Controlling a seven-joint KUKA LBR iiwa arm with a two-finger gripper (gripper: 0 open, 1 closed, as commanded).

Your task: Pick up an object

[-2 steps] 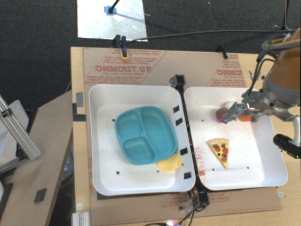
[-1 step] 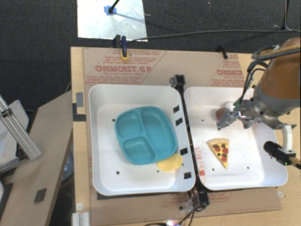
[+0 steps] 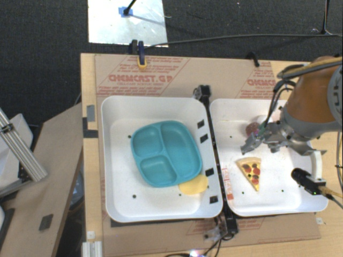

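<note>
In the right bin [image 3: 278,205] a toy pizza slice [image 3: 251,171] lies flat, its point toward the front. A small reddish-brown round piece [image 3: 252,128] rests behind it near the bin's middle. My gripper [image 3: 250,144] hangs low between these two, just above the pizza slice's crust edge and just in front of the round piece. Nothing is visibly held. The grey arm with its orange band [image 3: 316,98] reaches in from the right.
The left bin [image 3: 118,143] holds a teal divided plate [image 3: 166,153] with a yellow flat piece [image 3: 194,186] poking out beneath its front right corner. A black divider with clips [image 3: 209,143] runs between the bins.
</note>
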